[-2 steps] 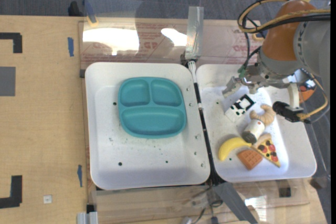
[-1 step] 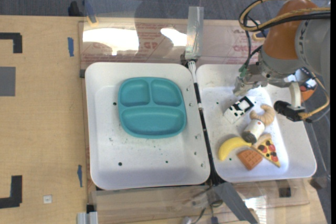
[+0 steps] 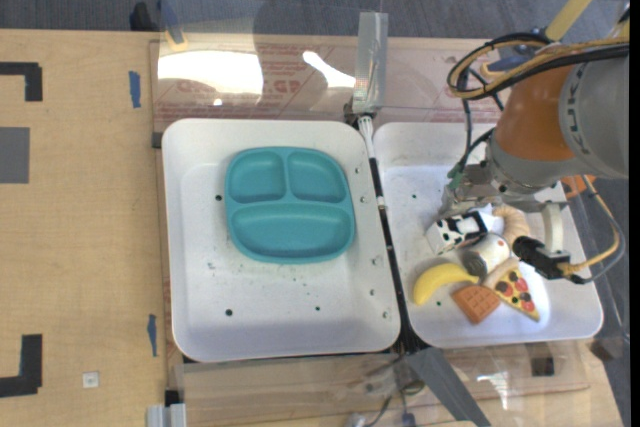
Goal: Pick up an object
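Toy food is seen heaped in the right bin (image 3: pixel 420 335): a banana (image 3: pixel 437 282), a waffle piece (image 3: pixel 474 303) and a pizza slice (image 3: pixel 518 293) along the near side, with a black-and-white toy (image 3: pixel 462 230) just behind. The gripper (image 3: pixel 468 211) is lowered over that toy; how wide it is set, or whether anything is gripped, cannot be told. A teal divided plate (image 3: pixel 290 203) is seated in the left bin (image 3: pixel 190 245).
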Controlling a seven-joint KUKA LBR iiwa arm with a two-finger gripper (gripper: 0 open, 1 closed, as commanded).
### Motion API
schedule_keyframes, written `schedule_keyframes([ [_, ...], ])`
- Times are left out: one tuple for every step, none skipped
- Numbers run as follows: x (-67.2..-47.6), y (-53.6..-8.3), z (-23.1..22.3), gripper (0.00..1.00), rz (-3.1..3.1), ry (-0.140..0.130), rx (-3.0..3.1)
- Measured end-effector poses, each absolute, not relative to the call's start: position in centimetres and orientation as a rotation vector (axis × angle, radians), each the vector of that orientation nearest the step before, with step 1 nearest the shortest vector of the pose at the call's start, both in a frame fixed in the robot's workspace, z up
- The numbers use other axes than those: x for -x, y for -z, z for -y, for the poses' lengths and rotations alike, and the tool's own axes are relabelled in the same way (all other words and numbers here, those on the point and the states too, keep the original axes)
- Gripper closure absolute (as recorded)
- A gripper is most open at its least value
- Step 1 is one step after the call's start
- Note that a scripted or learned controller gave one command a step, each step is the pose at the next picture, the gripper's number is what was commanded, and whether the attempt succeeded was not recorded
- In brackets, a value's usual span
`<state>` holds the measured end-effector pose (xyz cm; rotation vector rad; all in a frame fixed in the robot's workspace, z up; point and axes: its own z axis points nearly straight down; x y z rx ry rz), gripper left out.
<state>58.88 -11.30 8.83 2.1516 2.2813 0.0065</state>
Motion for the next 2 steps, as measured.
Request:
schedule_keyframes([
  [-58.9,-8.8,11.3,0.00,-2.281,-0.006,-2.152],
  [-57.9,-8.8,9.8,0.00,-2.361,-0.006,-2.064],
])
